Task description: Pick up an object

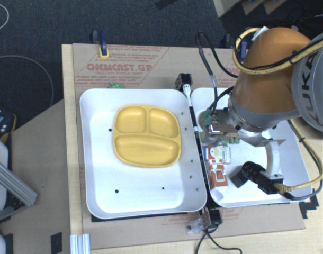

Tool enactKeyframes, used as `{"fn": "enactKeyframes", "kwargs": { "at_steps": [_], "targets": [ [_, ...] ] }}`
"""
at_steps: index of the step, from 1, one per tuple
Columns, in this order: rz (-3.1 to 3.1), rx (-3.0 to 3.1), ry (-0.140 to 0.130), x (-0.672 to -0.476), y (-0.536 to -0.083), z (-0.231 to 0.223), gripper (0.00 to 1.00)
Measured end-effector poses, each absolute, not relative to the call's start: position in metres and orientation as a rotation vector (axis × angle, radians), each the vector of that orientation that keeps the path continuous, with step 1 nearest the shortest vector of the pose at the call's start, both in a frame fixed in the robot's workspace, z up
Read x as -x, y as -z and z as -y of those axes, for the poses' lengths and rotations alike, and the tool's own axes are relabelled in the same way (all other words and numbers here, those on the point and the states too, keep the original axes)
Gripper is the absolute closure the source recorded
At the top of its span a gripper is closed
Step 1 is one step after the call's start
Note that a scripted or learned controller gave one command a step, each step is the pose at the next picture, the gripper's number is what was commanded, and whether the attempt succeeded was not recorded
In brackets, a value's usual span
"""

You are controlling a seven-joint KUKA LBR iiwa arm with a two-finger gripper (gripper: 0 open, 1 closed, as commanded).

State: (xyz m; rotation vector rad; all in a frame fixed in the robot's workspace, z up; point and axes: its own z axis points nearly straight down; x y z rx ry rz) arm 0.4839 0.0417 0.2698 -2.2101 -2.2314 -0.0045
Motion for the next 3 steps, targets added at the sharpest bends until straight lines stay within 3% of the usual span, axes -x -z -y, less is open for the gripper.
{"fn": "enactKeyframes", "kwargs": {
  "at_steps": [1,2,3],
  "targets": [
    [2.234,2.216,0.015,-0.482,-0.356,-0.092,1.00],
    [2.229,2.216,0.006,-0.479,-0.371,-0.142,1.00],
    [2.215,2.222,-0.011,-0.479,-0.308,-0.116,1.00]
  ]
}}
